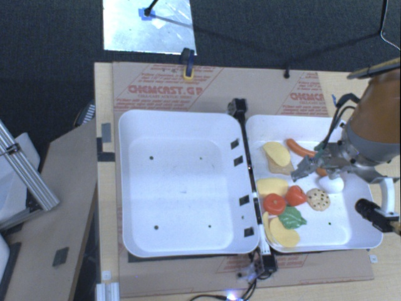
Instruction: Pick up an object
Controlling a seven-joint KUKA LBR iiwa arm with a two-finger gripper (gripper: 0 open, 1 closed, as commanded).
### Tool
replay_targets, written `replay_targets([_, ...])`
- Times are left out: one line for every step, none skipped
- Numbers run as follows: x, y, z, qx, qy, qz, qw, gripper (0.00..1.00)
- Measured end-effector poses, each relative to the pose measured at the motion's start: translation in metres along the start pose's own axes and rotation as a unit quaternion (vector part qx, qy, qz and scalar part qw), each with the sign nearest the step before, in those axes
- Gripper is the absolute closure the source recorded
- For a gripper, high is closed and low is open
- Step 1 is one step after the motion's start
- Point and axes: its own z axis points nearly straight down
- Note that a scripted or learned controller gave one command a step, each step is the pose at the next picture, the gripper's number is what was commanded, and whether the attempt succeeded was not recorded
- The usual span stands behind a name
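Note:
The right bin [360,234] holds several toy foods. A yellow wedge [276,155] lies at its back left, with an orange-red sausage [301,148] just behind it. A white egg [331,184] and a speckled cookie [318,199] sit mid-bin. Two red tomatoes [274,204] [296,195], a green leaf [291,218] and yellow pieces [282,234] crowd the left side. My gripper [307,168] hangs low over the bin, between the wedge and the egg, pointing left. Nothing visible is held in it.
The left bin [182,180] lies beside the right one, with a black divider strip [247,168] between them. Both rest on a cardboard sheet [163,86]. A metal plate [150,17] lies beyond the bench on dark carpet.

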Motion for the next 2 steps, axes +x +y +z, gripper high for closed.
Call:
replay_targets([0.000, -0.021, 0.114, -0.002, -0.001, 0.000, 1.0000, 0.00])
replay_targets([0.022, -0.026, 0.137, 0.001, 0.001, -0.001, 1.0000, 0.00])
